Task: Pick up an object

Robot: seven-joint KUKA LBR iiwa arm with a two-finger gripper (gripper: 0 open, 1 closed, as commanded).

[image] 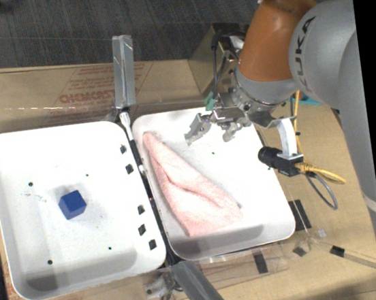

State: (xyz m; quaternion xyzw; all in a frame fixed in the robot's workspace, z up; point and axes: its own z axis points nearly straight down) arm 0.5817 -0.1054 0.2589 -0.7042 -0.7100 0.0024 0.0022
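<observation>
A pink folded towel (186,187) lies in the right bin (264,204), stretching from its far left corner toward the near middle. A small blue cube (73,203) rests in the left bin (16,203). My gripper (210,128) hovers over the far part of the right bin, just right of the towel's upper end. Its two fingers stand apart and open, with nothing between them.
A grey metal clamp bar (123,72) rises at the back between the bins, and another grey bracket (196,289) sits at the front. Black clips line the divider between the bins. Cables and a black plug (282,161) hang at the right bin's right edge.
</observation>
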